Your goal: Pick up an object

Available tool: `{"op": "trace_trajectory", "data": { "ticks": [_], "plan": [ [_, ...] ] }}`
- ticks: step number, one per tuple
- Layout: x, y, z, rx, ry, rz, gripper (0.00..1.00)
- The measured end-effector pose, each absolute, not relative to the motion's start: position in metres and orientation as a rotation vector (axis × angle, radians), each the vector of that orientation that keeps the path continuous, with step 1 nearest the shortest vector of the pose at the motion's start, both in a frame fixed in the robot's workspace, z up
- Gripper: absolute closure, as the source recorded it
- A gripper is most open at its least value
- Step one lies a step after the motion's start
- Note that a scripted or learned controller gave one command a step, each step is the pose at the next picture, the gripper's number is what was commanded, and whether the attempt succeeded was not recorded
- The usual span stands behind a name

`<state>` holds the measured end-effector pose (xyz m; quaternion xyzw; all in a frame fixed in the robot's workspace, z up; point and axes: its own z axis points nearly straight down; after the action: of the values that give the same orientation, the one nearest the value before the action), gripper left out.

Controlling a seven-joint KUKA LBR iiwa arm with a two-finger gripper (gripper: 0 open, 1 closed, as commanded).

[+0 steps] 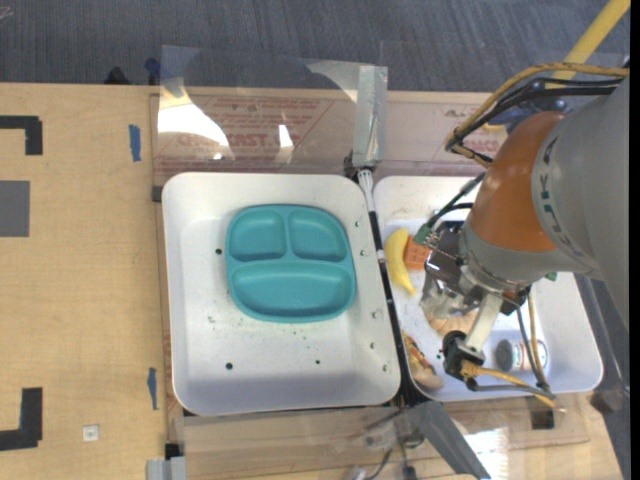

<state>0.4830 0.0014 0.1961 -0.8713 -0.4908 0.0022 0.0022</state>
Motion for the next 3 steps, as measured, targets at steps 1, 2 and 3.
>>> {"op": "trace_trajectory", "data": {
  "ticks": [1, 2, 3],
  "plan": [
    [0.479, -0.007, 0.184, -3.043, -0.777, 0.005, 1.0],
    [0.479, 0.059, 0.203, -3.12, -0.357, 0.004, 1.0],
    [0.478, 0.14, 0.177, -2.985, -0.969, 0.01, 1.0]
  ]
}}
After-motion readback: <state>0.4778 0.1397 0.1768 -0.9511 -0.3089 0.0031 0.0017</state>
